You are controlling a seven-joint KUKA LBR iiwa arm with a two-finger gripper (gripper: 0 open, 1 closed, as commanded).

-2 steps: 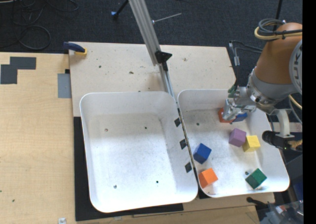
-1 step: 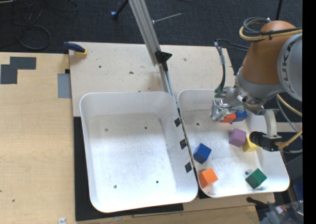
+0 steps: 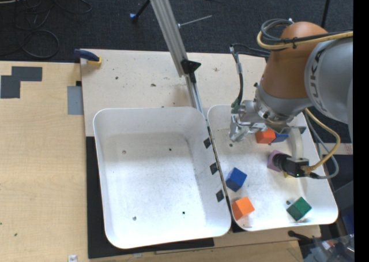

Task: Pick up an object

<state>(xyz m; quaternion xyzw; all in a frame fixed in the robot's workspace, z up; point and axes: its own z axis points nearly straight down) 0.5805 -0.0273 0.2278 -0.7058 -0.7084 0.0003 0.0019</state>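
Note:
My gripper (image 3: 237, 132) hangs over the far left part of the right bin (image 3: 323, 212), close to the wall between the bins. Just to its right lies an orange block (image 3: 265, 135) with a blue piece (image 3: 281, 137) beside it, partly hidden by the wrist. A purple object (image 3: 275, 160) lies a little nearer, next to a black cable end. Toward the front sit a blue cube (image 3: 236, 178), an orange cube (image 3: 243, 206) and a green cube (image 3: 298, 208). I see nothing between the gripper's tips.
The left bin (image 3: 106, 139) stands beside the right one, with black clips (image 3: 212, 168) along the shared wall. A slanted aluminium bar (image 3: 170, 30) rises behind the bins. A blue clamp (image 3: 86, 55) sits at the bench's far left corner.

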